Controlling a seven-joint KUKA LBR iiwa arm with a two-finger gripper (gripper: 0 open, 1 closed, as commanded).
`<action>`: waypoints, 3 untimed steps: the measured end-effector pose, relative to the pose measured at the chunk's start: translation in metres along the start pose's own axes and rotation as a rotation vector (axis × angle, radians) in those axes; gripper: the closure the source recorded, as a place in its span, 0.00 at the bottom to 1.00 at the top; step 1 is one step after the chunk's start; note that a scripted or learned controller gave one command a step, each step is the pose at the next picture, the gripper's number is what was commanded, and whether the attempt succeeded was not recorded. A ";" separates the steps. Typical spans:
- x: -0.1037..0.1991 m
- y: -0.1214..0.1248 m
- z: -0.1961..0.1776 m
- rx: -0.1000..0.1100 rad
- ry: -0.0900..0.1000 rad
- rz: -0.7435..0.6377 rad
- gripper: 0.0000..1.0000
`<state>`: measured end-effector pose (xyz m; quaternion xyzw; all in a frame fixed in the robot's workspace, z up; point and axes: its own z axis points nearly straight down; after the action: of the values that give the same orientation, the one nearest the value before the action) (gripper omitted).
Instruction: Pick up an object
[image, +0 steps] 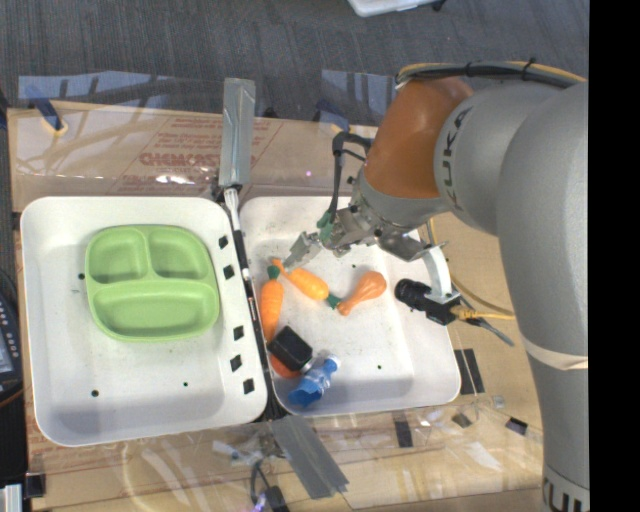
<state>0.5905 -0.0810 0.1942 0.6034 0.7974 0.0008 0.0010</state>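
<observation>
Just below the hand (300, 247), in the right-hand white bin (420, 370), lies an orange carrot (305, 284), its green top almost at the fingertips, which hang a little above the bin floor and slightly spread, with nothing between them. That closeness is the main hazard: the carrot lies slantwise to the fingers and is smooth and round, so a closing pinch near its tapered end would likely squirt it sideways or roll it away rather than hold it. Beyond the carrot, farther from the hand, sits an orange pear-shaped toy (362, 291) nearly touching it, so a push on one could nudge the other. Nearer the divider, below and to the hand's side, a second carrot (270, 308) lies against the bin wall, with a black block (291, 348) and a blue bottle (313, 381) crowded at its lower end; any descent there risks the fingers striking the wall or gripping two things at once. The bin floor is slick white plastic, shallow, with raised edges that leave little room for a low sideways approach. Across the divider, well away from the hand, the left bin (60, 390) carries a green divided plate (152, 279). Both bins rest on a table (470, 440) covered in clear plastic sheet over brown board, taped at the corners, with dark carpet beyond.
</observation>
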 end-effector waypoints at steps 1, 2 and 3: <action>0.000 -0.001 0.002 0.004 0.001 0.000 0.00; -0.011 0.018 -0.015 0.003 0.001 0.026 0.00; -0.020 0.009 0.083 -0.015 -0.008 -0.077 0.00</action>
<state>0.6048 -0.0979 0.1114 0.5723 0.8200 0.0045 0.0086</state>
